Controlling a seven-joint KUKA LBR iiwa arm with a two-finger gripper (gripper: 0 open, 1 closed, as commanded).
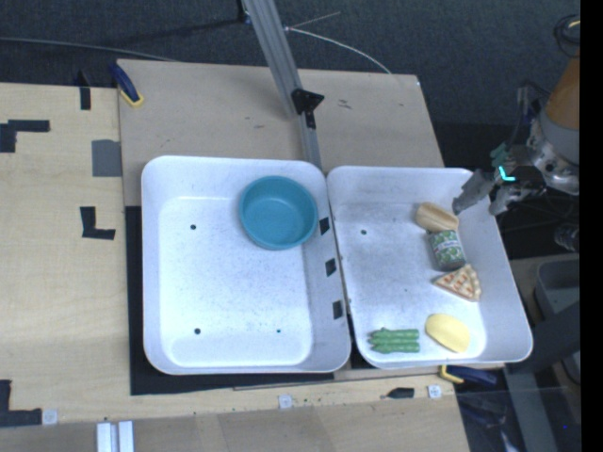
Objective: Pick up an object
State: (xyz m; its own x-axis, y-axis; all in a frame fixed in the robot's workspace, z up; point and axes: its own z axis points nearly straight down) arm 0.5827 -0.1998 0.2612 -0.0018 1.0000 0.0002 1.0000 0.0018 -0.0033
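Observation:
The right bin (377, 252) holds a tan bread roll (436, 217), a small green can (447, 249), a pizza slice (460, 282), a yellow lemon (448, 331) and a green bean pod (394, 340). A blue bowl (278, 212) sits in the left bin (188, 290) at its far right corner. My gripper (483, 194) hovers over the right bin's far right corner, just right of the bread roll, its fingers spread open with nothing between them.
A grey metal pole (280, 59) slants down to the seam between the bins. The bench (57, 252) stretches left with black tape marks. A blue and yellow clamp (127, 85) lies at the board's far left corner.

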